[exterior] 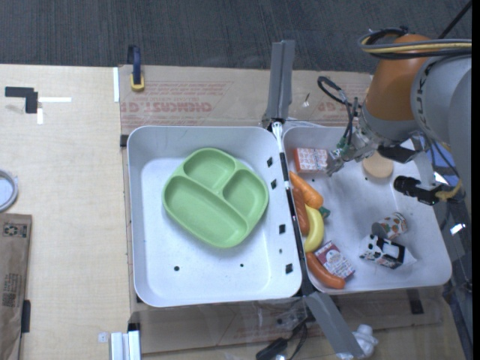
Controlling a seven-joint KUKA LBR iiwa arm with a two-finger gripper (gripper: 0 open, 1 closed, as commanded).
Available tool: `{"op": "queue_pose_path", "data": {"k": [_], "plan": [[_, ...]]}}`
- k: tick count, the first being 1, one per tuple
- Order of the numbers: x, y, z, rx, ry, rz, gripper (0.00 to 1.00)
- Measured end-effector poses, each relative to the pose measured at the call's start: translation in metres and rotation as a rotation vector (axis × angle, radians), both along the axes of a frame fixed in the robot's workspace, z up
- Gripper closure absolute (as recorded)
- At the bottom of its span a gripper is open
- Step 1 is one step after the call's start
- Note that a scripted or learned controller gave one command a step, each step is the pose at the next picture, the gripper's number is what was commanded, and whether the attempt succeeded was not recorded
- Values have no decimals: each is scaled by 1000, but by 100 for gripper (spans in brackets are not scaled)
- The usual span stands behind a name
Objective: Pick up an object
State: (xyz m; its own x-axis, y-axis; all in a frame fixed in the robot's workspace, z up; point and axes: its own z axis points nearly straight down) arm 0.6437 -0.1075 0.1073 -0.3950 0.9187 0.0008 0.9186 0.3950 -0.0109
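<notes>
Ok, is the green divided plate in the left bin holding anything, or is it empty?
Empty. The green plate lies flat in the left bin, and all three compartments show bare green, with nothing resting in them.

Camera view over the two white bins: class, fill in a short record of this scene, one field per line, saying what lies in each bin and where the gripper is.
left bin: one green divided plastic plate
right bin: small red-and-white carton, orange carrot, yellow banana, red packet, round tan disc, black-and-white toy
items along divider: carrot, banana, red packet
gripper: low over the right bin's far end, beside the carton
fingers: state unclear
</notes>
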Motion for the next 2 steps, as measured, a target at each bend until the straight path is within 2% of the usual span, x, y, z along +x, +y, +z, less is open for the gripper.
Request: {"op": "queue_pose_path", "data": {"k": [1,2], "plan": [[1,0,1,0,-3,0,0],[-40,20,84,3,-9,1,0]]}}
